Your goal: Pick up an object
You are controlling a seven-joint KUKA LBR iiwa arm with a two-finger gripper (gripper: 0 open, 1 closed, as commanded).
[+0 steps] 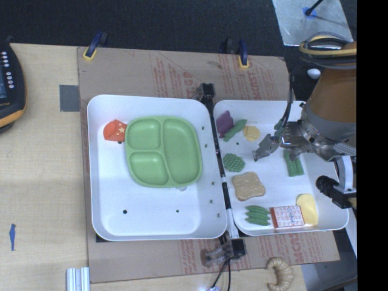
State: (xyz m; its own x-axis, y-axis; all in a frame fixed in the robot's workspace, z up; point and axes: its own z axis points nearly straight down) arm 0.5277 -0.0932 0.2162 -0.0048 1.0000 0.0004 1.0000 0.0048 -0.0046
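Green strip just right of the gripper

Robotics lab: clamped cardboard sheet on bench, teach pendant at left, toy food in bin

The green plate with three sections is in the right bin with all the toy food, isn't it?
Not quite. The camera view shows the green plate with three sections in the left bin. Most of the toy food, like the toast, lies in the right bin, where the tool is.
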